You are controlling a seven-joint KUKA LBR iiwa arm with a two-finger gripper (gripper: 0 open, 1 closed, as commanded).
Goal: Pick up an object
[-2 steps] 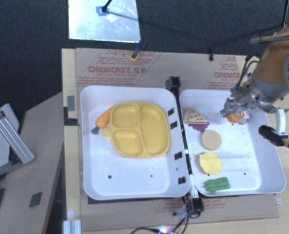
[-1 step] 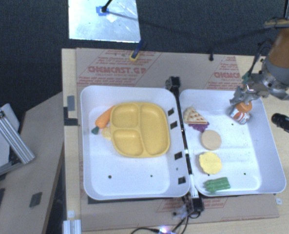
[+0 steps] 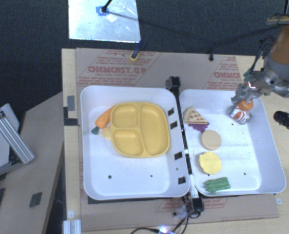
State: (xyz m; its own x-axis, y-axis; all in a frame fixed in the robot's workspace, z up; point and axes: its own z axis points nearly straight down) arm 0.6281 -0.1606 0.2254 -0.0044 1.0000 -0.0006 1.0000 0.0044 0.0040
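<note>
While the two white bins sit side by side on the bench, the left bin (image 3: 88,145) holds a yellow divided tray (image 3: 137,129) lying flat near its middle, with an orange carrot (image 3: 104,117) tucked against the tray's left edge and a small pale yellow piece beside it, partly hidden under the tray. The right bin (image 3: 266,152) holds a sandwich wedge (image 3: 195,116) near its upper left, with a bit of purple just below it, a tan round cookie (image 3: 211,140) under that, a yellow crinkled chip (image 3: 210,163) lower still, and a green piece (image 3: 217,184) near the bin's front edge. An orange-and-white can (image 3: 240,114) lies tilted toward the far right part of this bin, well apart from the other food items. The arm comes in from the right, its orange band above the grey wrist, bent down over the right bin's far corner. The gripper (image 3: 243,99) hangs directly over the can, its tip at or touching the can's upper end; whether the claw is apart or clamped on the can I cannot tell.
</note>
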